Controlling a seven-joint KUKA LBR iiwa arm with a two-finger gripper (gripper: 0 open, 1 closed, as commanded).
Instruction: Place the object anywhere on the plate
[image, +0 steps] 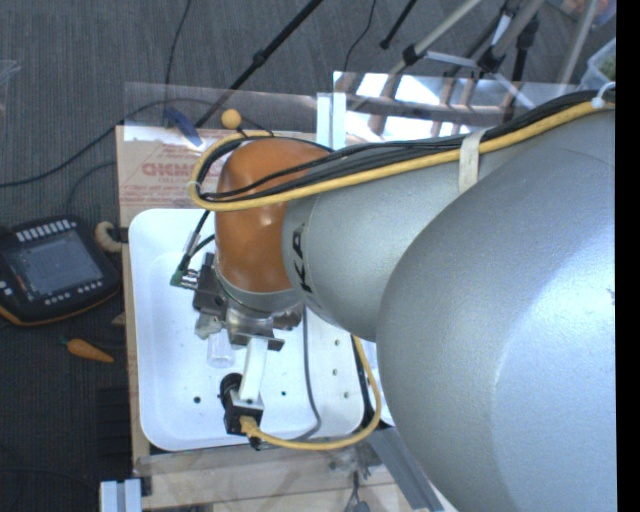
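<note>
My gripper (218, 345) hangs low over the left white bin (160, 300), near its middle, under the orange wrist band (250, 220). The grey arm (470, 290) crosses from the right and hides the right bin and much of the left one. A small pale, glassy shape sits just under the gripper body, and I cannot tell whether it belongs to the gripper or is a separate object.
A brown cardboard sheet (155, 170) lies behind the left bin. On the dark floor to the left are a black teach pendant (52, 270) and a small orange item (90, 350). The bench's wooden front edge (240, 465) runs below the bin.
</note>
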